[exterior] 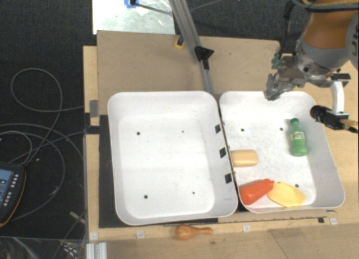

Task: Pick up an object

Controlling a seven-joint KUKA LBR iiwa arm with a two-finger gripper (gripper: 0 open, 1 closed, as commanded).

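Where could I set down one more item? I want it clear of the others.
The left bin is bare throughout. In the right bin, the middle is free, between the green bottle and the tan block. Its near edge is crowded: red object touching the yellow one.

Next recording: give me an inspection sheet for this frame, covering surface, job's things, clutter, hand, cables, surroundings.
Surface: brown bench bearing left bin and right bin.
Job's things: in right bin, green bottle, beige block, red object touching yellow object.
Clutter: brown wooden piece on bench front edge.
Hand: hand above right bin's far rim.
Cables: loops on floor, left.
Surroundings: dark carpet, tripod leg.
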